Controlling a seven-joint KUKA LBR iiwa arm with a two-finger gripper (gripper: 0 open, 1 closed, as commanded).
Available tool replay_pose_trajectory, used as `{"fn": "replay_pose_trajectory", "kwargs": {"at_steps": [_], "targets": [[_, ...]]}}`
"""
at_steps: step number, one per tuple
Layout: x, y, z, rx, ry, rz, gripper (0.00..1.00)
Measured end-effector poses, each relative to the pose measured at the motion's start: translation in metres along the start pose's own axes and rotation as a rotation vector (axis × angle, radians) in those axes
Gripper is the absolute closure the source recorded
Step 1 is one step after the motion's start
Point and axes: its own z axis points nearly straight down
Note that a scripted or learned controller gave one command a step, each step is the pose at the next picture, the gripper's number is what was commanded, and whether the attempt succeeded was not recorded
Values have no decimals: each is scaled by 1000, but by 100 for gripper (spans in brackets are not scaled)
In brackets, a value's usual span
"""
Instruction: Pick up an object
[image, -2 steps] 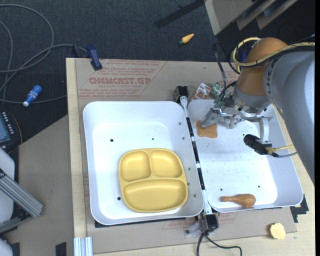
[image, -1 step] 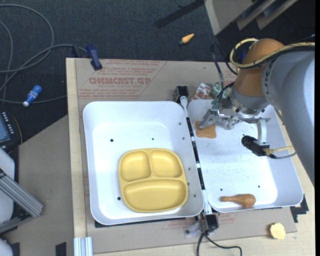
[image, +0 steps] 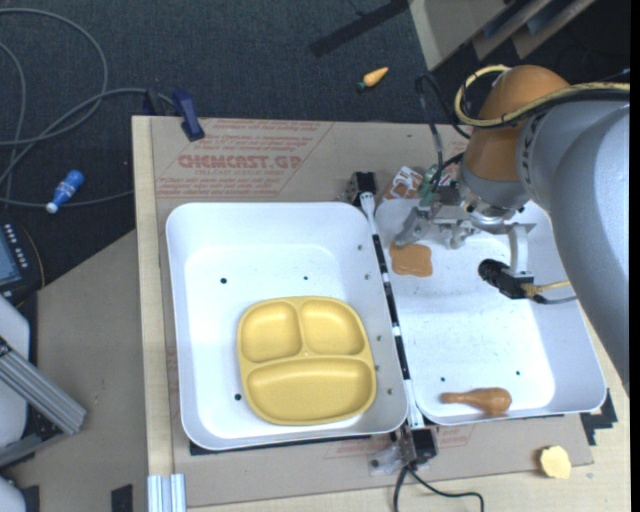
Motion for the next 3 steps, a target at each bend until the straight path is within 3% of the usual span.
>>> {"fn": "replay_pose_trajectory", "kwargs": {"at_steps": [1, 2, 3], "targets": [[0, -42, -1, 6, 1, 4, 0], [-20, -34, 0, 1, 0, 3, 0], [-5, -12, 0, 0, 1, -1, 0]]}}
